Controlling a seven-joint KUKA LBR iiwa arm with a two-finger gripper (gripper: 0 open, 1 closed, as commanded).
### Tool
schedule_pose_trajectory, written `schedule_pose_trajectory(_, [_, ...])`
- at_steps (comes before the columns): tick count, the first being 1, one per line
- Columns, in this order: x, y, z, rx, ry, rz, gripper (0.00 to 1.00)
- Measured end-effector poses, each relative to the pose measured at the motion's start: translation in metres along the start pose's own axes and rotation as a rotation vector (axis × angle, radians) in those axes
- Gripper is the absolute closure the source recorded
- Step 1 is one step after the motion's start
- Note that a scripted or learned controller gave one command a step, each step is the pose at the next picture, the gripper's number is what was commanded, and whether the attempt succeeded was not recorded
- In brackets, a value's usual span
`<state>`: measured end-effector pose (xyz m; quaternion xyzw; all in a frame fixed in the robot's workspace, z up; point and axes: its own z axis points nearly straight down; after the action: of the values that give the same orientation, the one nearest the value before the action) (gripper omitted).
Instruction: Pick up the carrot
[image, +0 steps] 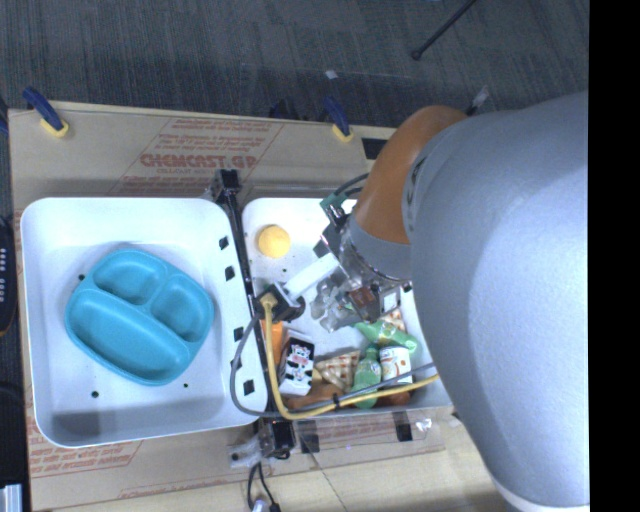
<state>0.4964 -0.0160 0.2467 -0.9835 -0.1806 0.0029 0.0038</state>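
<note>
Hovering with gripper over the right bin, grasp state impossible to tell; next, reaching toward carrot by the left wall.

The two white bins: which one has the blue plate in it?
The left bin holds the blue plate. The right bin holds toy food instead.

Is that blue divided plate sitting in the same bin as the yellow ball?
No, the blue divided plate lies in the left bin; the yellow ball is in the right bin.
</note>
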Motion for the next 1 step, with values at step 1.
schedule_pose_trajectory(1, [-0.0001,-0.0007,0.0008,0.001,-0.002,-0.002,0.00])
